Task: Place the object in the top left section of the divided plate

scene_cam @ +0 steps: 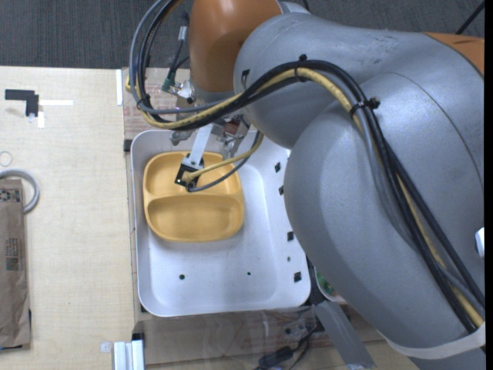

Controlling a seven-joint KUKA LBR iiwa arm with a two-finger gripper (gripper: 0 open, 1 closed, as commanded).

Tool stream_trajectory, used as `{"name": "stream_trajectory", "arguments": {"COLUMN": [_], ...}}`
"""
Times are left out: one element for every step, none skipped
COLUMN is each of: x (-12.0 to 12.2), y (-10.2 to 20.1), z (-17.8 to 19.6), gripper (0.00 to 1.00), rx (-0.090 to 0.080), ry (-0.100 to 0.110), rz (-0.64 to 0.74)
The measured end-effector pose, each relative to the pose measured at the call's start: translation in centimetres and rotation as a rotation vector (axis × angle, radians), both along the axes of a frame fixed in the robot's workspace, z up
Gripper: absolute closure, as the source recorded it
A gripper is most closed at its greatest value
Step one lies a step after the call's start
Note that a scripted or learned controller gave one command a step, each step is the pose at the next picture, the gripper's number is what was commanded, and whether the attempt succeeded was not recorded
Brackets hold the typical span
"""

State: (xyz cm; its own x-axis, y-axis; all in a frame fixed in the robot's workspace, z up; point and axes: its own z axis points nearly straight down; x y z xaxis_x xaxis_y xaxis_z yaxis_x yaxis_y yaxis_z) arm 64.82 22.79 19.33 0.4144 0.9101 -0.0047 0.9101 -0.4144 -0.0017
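Jaws: cannot tell, under wrist (228,45) | divided plate (194,216) in white bin (223,287) | arm (377,176) overhangs bin | brown bag (11,260) left

grey arm (385,153) reaching in from right, elbow high, orange band (227,21) at top, wrist angled down, gripper (225,133) low, mostly tucked underneath

Single overhead camera looks down (fairly close) on the bin (223,284)
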Motion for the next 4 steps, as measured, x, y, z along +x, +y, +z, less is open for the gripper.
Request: {"name": "stream_trajectory", "arguments": {"x": [-6.4, -11.1, -2.3, 1.1], "y": [0.0, 0.0, -3.7, -2.4], "z": [-9.6, -9.8, -9.6, 5.7], "gripper": [0.0, 0.0, 0.0, 0.0], "rx": [0.003, 0.007, 0.004, -0.001], "ry": [-0.005, -0.018, 0.007, 0.0], "rz": [0.099, -0.076, -0.216, -0.102]}}
